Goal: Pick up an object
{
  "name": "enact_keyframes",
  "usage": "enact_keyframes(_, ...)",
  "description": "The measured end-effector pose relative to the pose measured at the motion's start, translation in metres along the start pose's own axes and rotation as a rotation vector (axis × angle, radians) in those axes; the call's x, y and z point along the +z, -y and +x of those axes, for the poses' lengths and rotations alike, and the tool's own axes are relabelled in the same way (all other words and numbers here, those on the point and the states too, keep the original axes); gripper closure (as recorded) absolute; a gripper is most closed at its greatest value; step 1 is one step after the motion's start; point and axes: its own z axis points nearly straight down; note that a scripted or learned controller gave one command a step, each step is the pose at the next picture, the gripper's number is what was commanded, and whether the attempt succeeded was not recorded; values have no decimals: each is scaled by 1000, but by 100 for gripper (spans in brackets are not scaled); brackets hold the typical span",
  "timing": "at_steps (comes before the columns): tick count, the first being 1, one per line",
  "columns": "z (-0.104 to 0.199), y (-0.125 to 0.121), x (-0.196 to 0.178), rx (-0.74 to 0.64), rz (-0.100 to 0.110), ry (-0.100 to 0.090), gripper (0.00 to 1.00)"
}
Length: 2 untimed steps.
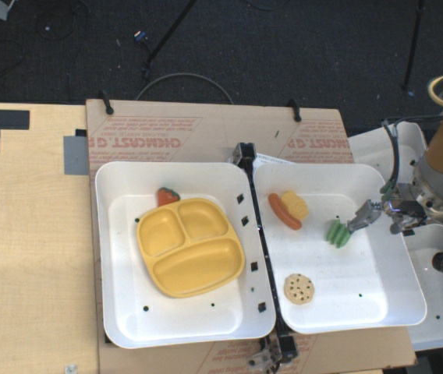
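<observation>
In the right bin lie a small green ridged toy, a red sausage with a yellow bun and a round chocolate-chip cookie. My gripper hangs low over the bin's right side and stands open with nothing between its fingers. Its left finger points down-left, and its tip ends just right of the green toy, close to it or touching it. The arm reaches in from the right edge.
The left bin holds a yellow divided plate and an orange-red toy vegetable with a green top behind it. A black divider runs between the bins. Cardboard lies under both bins, with a wooden bench to the left.
</observation>
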Motion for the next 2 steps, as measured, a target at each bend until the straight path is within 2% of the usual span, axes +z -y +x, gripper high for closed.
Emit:
enact_keyframes(1,0,-3,-8,-3,-14,4,0)
enact_keyframes(2,-4,0,55,-3,-8,1,0)
